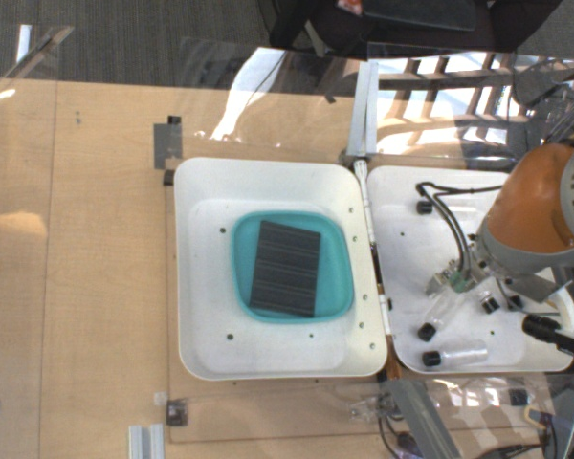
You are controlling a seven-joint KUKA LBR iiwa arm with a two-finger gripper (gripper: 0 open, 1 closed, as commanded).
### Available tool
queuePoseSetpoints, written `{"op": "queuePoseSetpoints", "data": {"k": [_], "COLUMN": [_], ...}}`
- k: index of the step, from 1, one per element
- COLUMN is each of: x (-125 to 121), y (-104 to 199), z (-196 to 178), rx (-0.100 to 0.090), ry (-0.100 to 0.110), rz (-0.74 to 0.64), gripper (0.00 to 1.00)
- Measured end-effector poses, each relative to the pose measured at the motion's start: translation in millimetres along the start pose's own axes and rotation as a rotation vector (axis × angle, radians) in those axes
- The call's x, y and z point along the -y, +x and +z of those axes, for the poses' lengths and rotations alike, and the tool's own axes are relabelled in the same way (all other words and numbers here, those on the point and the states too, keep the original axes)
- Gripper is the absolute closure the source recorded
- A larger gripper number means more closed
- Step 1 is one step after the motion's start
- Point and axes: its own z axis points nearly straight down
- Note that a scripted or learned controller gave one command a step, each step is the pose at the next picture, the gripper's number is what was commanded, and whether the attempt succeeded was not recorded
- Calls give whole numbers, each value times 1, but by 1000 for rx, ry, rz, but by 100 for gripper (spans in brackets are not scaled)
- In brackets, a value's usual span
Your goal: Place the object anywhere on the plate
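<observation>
A dark grey ribbed rectangular block [286, 268] lies flat on the teal plate [338, 285], which sits in the middle of the left white bin [201, 256]. The block rests fully inside the plate's rim, slightly tilted. My gripper [429, 344] hangs over the right bin [402, 218], well to the right of the plate and apart from the block. It is open, and between its translucent, black-tipped fingers [442, 304] I see just the white bin floor.
The arm's orange band [534, 204] and grey wrist cover the right part of the right bin, with black cables [440, 208] looping over it. A raised divider [368, 256] separates the two bins. Wooden bench surface [77, 256] lies to the left.
</observation>
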Motion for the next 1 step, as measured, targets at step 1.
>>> {"op": "queuePoseSetpoints", "data": {"k": [1], "x": [0], "y": [0], "z": [1], "rx": [0], "ry": [0], "rz": [0], "gripper": [0]}}
